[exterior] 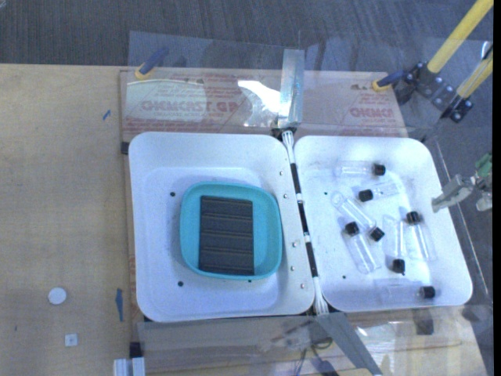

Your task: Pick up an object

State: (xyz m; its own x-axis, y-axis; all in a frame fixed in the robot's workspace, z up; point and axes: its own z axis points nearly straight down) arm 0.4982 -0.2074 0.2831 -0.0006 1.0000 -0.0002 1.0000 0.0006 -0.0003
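the right bin [450, 284] holds a loose scatter of clear vials [358, 249] with black caps, several touching or crossing near its middle; the left bin [149, 288] holds a teal tray [188, 210] bearing a dark ribbed block [227, 235]. the gripper [458, 194] sits at the right bin's edge – its state can't be told. likely trouble: round, clear vials roll or slip – or two get pinched together

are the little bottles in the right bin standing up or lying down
Lying down. The clear bottles in the right bin show their full length from above, black caps pointing sideways in different directions.
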